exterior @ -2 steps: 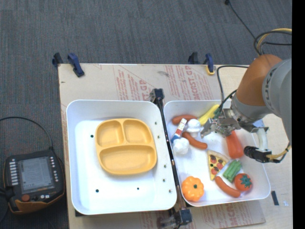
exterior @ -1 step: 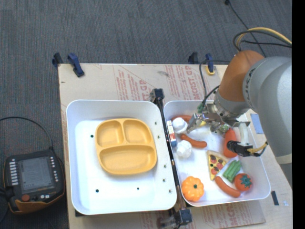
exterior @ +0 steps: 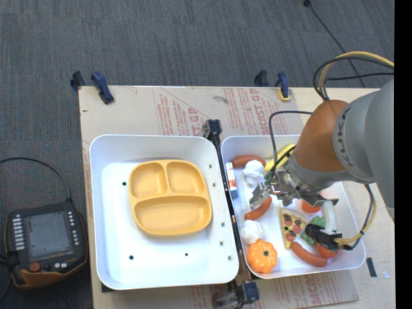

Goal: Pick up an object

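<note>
The right bin (exterior: 353, 206) holds several toy foods: an orange pumpkin (exterior: 262, 255), a pizza slice (exterior: 294, 225), a red sausage (exterior: 258, 208), another sausage (exterior: 248, 161) at the far end, a long red sausage (exterior: 307, 255) near the front, a white garlic-like piece (exterior: 253, 169) and a white piece (exterior: 249, 230). My gripper (exterior: 269, 190) hangs low over the middle of this bin, just above the red sausage and next to the white garlic piece. I see nothing clearly held between its fingers.
The left bin (exterior: 111, 205) holds a yellow divided tray (exterior: 170, 196). A small blue and white box (exterior: 231, 180) lies by the right bin's left wall. Green and red toy pieces (exterior: 320, 235) sit at the front right. A teach pendant (exterior: 44, 239) lies on the floor at left.
</note>
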